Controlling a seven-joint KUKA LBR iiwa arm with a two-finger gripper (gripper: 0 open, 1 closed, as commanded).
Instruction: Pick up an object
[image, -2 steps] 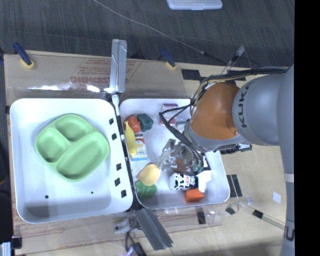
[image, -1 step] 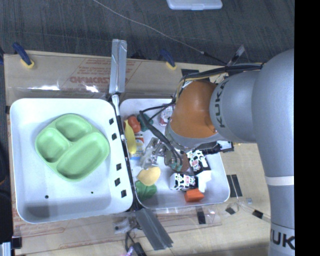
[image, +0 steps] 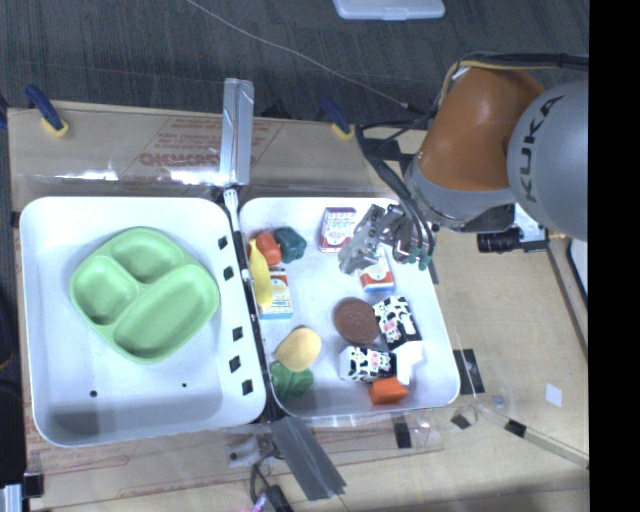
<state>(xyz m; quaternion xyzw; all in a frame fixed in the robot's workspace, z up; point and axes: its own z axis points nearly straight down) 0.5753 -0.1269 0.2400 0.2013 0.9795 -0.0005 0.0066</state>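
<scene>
From the camera view, the gripper hangs over the upper part of the right bin, and whether it is parted or closed, or has anything in it, I cannot tell. Just below it and slightly to the right sits a small red-and-white carton, the likeliest pick. Further below lie a brown disc and a cow-patterned carton, touching each other. Left of the gripper is a pink packet. The risk, as I judge it, is crowding: a descent could land on the small carton's edge and tip it, or nudge it against the disc. The left bin holds a green divided plate, well apart.
</scene>
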